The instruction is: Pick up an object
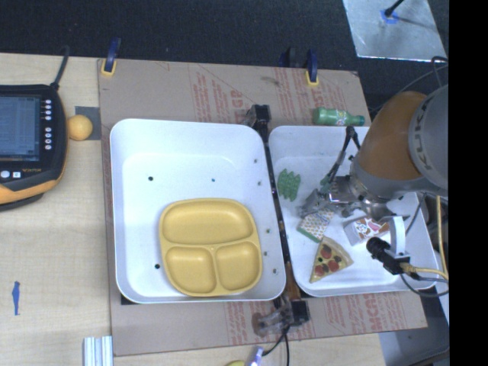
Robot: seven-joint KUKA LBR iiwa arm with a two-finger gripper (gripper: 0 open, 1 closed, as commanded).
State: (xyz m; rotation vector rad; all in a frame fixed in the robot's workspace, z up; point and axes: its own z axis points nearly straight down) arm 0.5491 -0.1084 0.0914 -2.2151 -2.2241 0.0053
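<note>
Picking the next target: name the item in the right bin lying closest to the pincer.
The small checkered card, just below the pincer. The pizza slice lies farther down; the green piece sits off to the left.

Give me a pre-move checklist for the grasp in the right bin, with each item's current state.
1. Gripper is over the right bin: ok.
2. Object within reach below it: ok, a patterned square piece lies just beneath.
3. Finger opening: cannot tell, the wrist blocks the view.
4. Neighbours clear of the target: not ok, the pizza slice and green piece lie close by.
5. Yellow tray sits in the left bin, out of the way: ok.
</note>
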